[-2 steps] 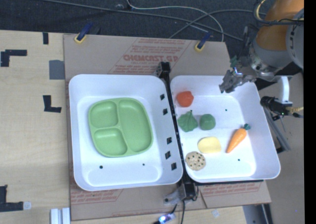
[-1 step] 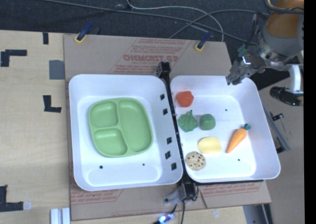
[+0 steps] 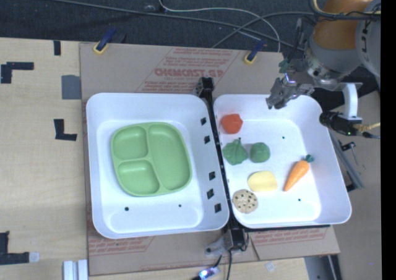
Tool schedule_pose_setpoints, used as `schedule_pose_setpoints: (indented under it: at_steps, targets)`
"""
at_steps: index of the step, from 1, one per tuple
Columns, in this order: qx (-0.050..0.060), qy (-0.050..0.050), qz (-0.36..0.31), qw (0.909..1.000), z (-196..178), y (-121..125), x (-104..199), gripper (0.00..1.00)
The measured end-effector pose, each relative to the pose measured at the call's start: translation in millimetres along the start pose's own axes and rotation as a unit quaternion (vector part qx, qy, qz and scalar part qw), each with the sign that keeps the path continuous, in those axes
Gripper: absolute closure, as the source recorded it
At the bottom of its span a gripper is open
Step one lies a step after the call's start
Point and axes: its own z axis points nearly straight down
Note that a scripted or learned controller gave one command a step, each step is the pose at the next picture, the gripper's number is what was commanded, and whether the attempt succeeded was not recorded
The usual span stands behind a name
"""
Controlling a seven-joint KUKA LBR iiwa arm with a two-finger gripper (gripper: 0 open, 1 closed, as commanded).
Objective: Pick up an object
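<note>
My tool (image 3: 283,96) above the right bin's (image 3: 328,207) far rim, nothing in it, finger spacing too small to judge, red tomato (image 3: 231,123) nearest, below-left, carrot (image 3: 297,173) further down.

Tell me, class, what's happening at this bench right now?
A grey robot arm reaches in from the right, its gripper hanging over the far edge of the right bin with nothing between its fingers. That bin holds a red tomato, two green vegetables, a yellow piece, a carrot and a cookie. The left bin holds a green divided plate. Nothing is picked yet.
</note>
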Motion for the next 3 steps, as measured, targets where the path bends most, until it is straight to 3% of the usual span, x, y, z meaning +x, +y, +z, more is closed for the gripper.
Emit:
schedule_pose_setpoints:
  at_steps: [3]
  targets:
    - [0.0,0.0,-0.001,1.0,17,-27,157,1.0]
